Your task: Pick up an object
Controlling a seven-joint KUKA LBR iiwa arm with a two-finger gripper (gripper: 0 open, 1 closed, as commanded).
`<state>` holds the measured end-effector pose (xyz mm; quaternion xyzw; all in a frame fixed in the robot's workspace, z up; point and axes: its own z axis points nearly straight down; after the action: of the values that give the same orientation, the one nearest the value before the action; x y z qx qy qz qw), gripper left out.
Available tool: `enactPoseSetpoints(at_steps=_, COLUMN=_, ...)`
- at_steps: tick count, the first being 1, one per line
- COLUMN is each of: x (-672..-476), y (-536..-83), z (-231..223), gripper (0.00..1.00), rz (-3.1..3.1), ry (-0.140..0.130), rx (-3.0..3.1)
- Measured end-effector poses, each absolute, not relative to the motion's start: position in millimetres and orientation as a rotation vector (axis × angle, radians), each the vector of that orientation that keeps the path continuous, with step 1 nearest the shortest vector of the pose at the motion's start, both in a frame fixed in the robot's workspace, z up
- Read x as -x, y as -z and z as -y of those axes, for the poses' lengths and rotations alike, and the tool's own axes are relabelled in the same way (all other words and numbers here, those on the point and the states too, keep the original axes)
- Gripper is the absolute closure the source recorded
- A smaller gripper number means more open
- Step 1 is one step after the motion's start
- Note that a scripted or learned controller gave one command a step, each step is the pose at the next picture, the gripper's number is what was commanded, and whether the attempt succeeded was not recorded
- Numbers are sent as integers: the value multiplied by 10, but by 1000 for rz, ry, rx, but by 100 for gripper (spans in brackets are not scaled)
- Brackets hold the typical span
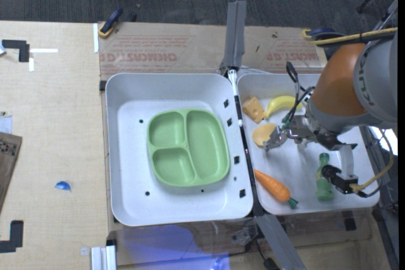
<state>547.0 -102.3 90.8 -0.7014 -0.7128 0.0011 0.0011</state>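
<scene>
Four items sit in the right bin (pixel 373 199). Gripper (pixel 273 140) is down at the pale yellow piece (pixel 262 133), just below the cheese wedge (pixel 253 109); you can't tell its grip state. Approach step; next you need a confirmed close, then lift.

Carrot (pixel 273 185), banana (pixel 280 104), perhaps cheese (pixel 254 109), right bin (pixel 304 207).
</scene>
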Motion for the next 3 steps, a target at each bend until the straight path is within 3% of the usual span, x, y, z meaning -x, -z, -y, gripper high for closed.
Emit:
enactPoseSetpoints(at_steps=1, x=-6117, y=-1008, z=1044, gripper=0, rz=2223, ry=-2, rx=2220)
enactPoseSetpoints(at_steps=2, x=-6565, y=-930, z=1077, gripper=0, rz=2280, ry=-13, rx=2147)
enactPoseSetpoints(at_steps=3, x=-6538, y=-984, z=1086, gripper=100, rz=2276, ry=-25, rx=2142)
